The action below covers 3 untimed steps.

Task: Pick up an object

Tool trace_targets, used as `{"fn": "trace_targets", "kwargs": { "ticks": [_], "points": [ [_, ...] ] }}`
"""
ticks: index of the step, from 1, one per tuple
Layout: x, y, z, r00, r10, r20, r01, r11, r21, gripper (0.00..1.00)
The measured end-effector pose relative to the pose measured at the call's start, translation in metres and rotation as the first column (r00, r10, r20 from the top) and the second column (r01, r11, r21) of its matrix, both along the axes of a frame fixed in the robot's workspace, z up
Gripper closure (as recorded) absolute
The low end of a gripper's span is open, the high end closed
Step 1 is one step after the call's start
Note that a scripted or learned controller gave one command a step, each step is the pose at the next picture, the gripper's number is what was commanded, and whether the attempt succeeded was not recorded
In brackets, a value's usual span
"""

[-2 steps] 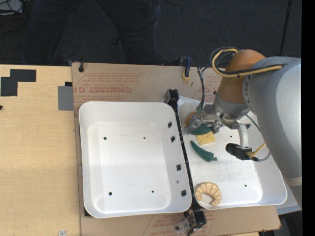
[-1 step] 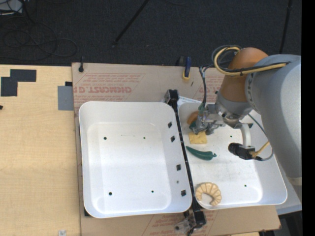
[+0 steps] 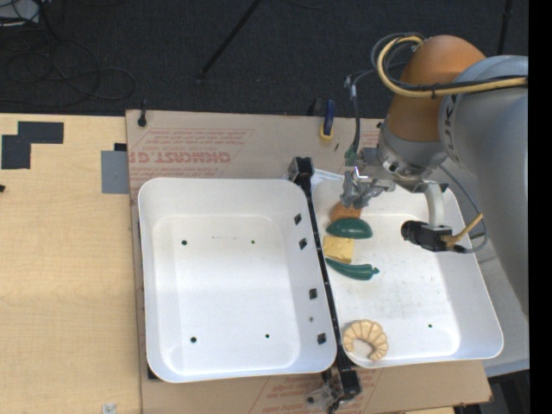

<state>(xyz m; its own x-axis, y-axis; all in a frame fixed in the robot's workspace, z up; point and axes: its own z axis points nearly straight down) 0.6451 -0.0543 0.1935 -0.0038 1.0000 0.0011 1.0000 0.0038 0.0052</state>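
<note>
Gripper (image 3: 355, 190) over dark green object (image 3: 349, 228) near right bin's (image 3: 431, 304) left edge, grip state impossible to tell, croissant (image 3: 366, 339) at near-left corner

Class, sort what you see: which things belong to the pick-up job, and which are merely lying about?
Job: claw, dark green piece, yellow block, green pod, croissant, right bin.
Lying about: left bin, blue clamp, cardboard sheet.

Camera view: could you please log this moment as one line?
gripper: far-left corner of right bin | close by: dark green piece, yellow block, green pepper | croissant: near-left corner | grasp: unconfirmed
</note>
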Motion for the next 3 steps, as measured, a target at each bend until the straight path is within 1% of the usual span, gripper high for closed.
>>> {"fn": "trace_targets", "kwargs": {
  "ticks": [1,2,3],
  "points": [
    [-0.002,0.038,-0.006,1.0,-0.001,-0.009,0.001,1.0,-0.001,1.0],
    [-0.001,0.073,0.011,1.0,0.0,-0.006,0.0,1.0,0.0,1.0],
    [-0.002,0.072,0.01,1.0,0.0,-0.008,0.0,1.0,-0.002,0.0]
  ]
}}
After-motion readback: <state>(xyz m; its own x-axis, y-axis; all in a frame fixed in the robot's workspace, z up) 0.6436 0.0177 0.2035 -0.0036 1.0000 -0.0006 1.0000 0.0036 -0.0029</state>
